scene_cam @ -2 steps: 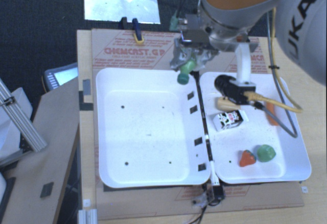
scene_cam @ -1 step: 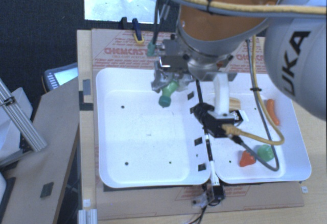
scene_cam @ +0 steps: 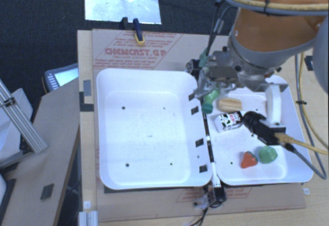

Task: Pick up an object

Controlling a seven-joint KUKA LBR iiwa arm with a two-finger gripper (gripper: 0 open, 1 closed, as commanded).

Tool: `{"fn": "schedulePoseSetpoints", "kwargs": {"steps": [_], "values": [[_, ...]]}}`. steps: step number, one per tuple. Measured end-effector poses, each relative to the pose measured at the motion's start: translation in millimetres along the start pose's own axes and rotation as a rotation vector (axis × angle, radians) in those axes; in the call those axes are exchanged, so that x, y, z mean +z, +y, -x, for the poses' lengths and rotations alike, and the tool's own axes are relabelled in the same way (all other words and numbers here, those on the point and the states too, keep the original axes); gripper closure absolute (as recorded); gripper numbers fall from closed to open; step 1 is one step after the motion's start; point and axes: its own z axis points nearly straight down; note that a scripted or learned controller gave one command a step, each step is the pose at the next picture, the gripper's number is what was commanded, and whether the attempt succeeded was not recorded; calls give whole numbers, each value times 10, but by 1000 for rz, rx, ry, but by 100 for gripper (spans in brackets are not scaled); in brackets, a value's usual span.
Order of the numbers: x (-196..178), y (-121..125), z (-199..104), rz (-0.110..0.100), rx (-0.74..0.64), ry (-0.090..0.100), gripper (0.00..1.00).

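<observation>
You lose a good part of the right bin [scene_cam: 231, 171] under the arm [scene_cam: 277, 9]. Its orange band and grey wrist cover the bin's far edge and far right corner, so whatever lies there is hidden from you. The gripper [scene_cam: 208, 87] sits low over the bin's far left corner, close to the wall beside the left bin [scene_cam: 149, 127]. From this angle it reads as a dark tangle of metal, and you cannot tell whether it is wide, narrow or closed on anything.

Right at its tip, on the near side, you see a green object [scene_cam: 209, 99], partly covered by the gripper and hugging the bin's left edge. It looks to be touching the gripper, but you cannot tell whether it is gripped. Just beside it, toward the bin's middle, lies a tan block [scene_cam: 230, 104]. Nearer you is a black-and-white box [scene_cam: 228, 120], its print too small to read.

Well apart from the gripper, toward the bin's near right corner, a red piece [scene_cam: 249, 160] and a green lump [scene_cam: 267, 154] lie side by side, close to touching. Both bins rest on a cardboard sheet [scene_cam: 136, 50] whose red lettering is partly cut off by the left bin.
</observation>
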Motion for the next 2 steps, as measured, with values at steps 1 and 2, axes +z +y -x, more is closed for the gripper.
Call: {"fn": "schedulePoseSetpoints", "kwargs": {"steps": [1,2], "values": [[-636,-54,-393,7,-15,5,100],[-716,-48,-375,4,-15,4,100]]}}
